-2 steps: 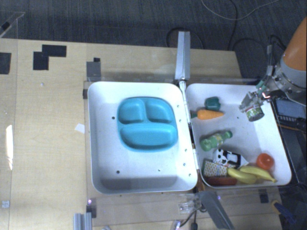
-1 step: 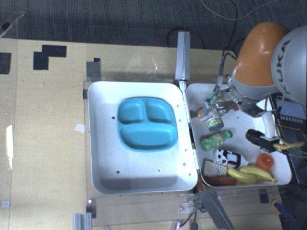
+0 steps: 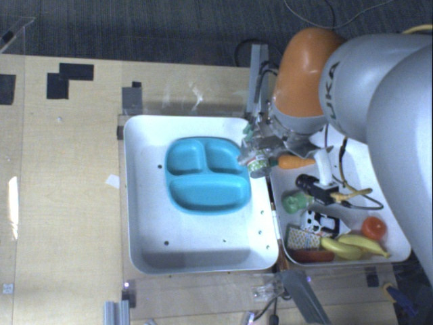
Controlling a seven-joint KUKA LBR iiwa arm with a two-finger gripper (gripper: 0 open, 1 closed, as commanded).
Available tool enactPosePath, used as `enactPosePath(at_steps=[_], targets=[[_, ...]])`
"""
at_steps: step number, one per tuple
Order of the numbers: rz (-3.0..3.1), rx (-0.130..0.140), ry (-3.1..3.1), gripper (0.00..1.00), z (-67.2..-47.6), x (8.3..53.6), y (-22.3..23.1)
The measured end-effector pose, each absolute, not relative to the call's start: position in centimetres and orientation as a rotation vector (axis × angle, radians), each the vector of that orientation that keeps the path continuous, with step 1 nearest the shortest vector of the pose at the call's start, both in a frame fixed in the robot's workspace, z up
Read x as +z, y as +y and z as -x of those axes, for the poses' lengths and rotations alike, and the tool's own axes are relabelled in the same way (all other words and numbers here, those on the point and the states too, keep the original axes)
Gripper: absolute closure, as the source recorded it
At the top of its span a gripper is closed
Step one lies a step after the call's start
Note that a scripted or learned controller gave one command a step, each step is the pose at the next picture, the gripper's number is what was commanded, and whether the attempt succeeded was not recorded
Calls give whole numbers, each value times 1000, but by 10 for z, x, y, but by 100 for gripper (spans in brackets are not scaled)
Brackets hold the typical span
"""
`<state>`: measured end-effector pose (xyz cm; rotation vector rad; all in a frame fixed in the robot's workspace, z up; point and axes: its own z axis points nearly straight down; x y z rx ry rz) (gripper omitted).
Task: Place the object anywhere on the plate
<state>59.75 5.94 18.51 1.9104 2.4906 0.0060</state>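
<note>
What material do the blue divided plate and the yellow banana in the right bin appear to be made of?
The blue divided plate looks like moulded plastic with a matte finish: uniform colour, soft rounded compartment ridges, no sharp glare. The yellow banana is probably a plastic toy: its even, saturated colour and smooth surface suggest this, though the view is too small to be sure.

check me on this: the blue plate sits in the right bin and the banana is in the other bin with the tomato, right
Not quite. The camera view shows the blue plate in the left bin, not the right one. The banana and tomato do lie together in the other bin, the right bin.
</note>
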Motion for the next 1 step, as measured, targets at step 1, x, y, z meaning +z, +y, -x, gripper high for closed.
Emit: enactPosePath(at_steps=[1], targets=[[-1910, 6, 2490, 0, -598, 185, 59]])
